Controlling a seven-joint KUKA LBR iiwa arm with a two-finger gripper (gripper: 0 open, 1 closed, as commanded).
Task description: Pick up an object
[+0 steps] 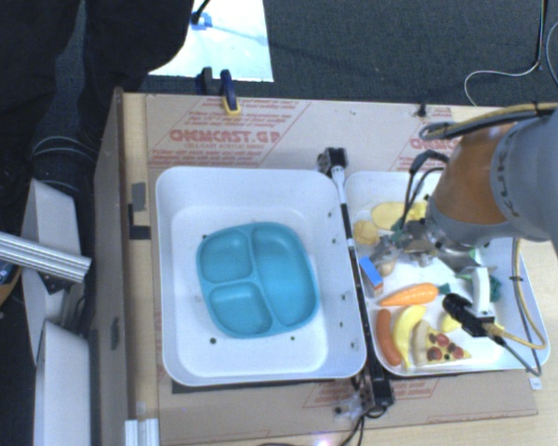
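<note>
While the arm (pixel 502 184) leans over the right bin (pixel 521 356), its gripper (pixel 405 242) sits low beside a carrot (pixel 409 295), banana (pixel 406 331) and pizza (pixel 442 345). A blue tray (pixel 258 279) lies in the left bin (pixel 181 221).

This was a robot lab: a grey arm (pixel 502 184) reached over two white bins (pixel 181 203) on a cardboard-covered bench (pixel 260 128), with loose cables (pixel 539 45).

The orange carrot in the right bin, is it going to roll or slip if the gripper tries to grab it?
The carrot looks tapered and round in section, so it may roll if nudged sideways. Its smooth, glossy look suggests a plastic toy, probably light and stiff. The banana lies close beside it, which could crowd the fingers.
</note>
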